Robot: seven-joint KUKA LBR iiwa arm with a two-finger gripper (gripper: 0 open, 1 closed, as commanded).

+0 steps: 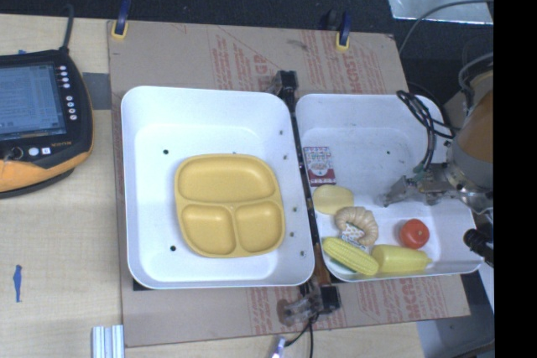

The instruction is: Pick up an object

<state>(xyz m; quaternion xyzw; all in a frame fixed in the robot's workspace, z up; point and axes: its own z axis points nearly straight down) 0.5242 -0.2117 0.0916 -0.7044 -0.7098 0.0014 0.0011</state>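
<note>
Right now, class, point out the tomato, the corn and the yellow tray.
tomato (414, 234), camera view, middle of its red skin
corn (351, 256), camera view, middle of the cob
yellow tray (228, 178), camera view, its large top compartment

Tomato (413, 233): small, red, round; right bin, near its front right corner
Corn cob (350, 256): yellow, lying slantwise at the right bin's front edge
Yellow long piece (401, 259): smooth, lying flat, just right of the corn cob, below the tomato
Pale yellow lump (333, 199): rounded, by the bin's left wall
Tan ring-shaped item (357, 224): between lump and corn cob
Red-and-white packet (319, 164): flat, behind the lump
</note>
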